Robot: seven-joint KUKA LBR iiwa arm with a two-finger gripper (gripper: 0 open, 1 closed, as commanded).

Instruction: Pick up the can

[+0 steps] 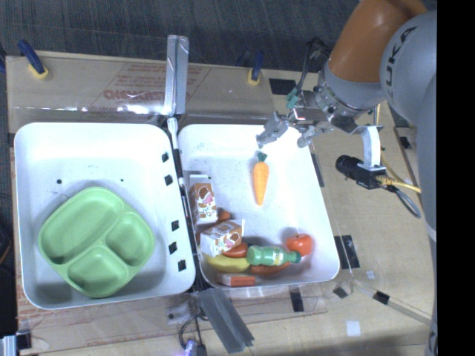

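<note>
Tool [286,130] hangs with fingers spread, gripping nothing, over the right bin's [320,199] far edge, just beyond the carrot [260,181]. Can not identifiable.

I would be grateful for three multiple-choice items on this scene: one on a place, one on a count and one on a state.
1. The pincer is over:
A. the green plate
B. the far end of the bin on the view's right
C. the bench in front of the bins

2. The green plate has how many compartments?
A. two
B. three
C. five

3. The green bottle:
A. stands upright
B. lies on its side
C. hangs from the pincer

Answers:
1 B, it is just beyond the carrot.
2 B, three hollows show.
3 B, it rests lengthwise on the pile at that bin's near end.
</note>
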